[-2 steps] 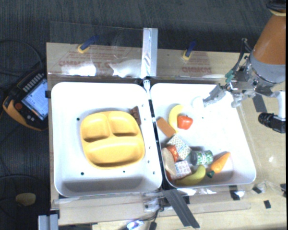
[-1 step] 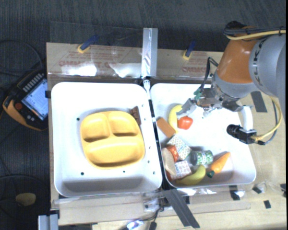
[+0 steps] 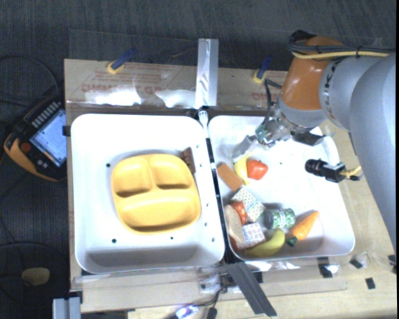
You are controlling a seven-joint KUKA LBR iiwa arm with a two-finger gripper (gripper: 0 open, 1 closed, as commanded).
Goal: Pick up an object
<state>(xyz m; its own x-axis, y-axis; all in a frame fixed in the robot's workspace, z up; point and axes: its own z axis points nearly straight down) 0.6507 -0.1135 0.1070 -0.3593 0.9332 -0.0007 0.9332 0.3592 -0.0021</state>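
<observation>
My gripper hangs low over the far part of the right bin, just below the arm's orange band. Slightly in front of it and to the left lie a red tomato-like piece and a yellow piece, close to the gripper but apart from it as far as I can see. An orange-brown roll rests against the bin's left wall. Nearer the front sit a carrot, a banana, a green can and two white patterned packets.
The left bin holds a yellow divided tray with a small brown item at its far right corner. A black part sticks in over the right bin's right side. A teach pendant lies left of the bench.
</observation>
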